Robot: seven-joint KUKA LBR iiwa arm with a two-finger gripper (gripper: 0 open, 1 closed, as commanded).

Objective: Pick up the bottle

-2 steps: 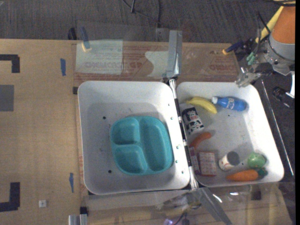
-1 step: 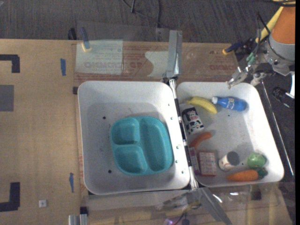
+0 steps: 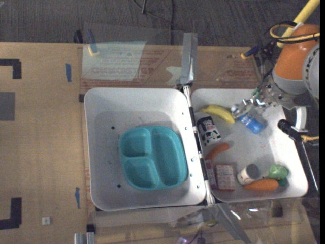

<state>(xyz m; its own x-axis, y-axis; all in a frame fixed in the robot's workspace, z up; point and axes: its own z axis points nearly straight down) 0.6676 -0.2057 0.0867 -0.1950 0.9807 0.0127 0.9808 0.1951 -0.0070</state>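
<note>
The bottle (image 3: 249, 118) is clear plastic with a blue label and lies on its side in the upper part of the right bin (image 3: 292, 156), its neck pointing left toward a banana. My gripper (image 3: 258, 100) comes in from the right, under the orange band, and sits right over the bottle's upper side. Glare and the metal of the wrist hide how it meets the bottle.
The right bin also holds a banana (image 3: 219, 113), a black-and-white can (image 3: 208, 129), a red sausage-like piece (image 3: 218, 150), a small box (image 3: 225, 177), a white cup (image 3: 249, 174), a carrot (image 3: 261, 185) and a green item (image 3: 278, 172). A teal divided plate (image 3: 152, 156) lies in the left bin (image 3: 101, 111).
</note>
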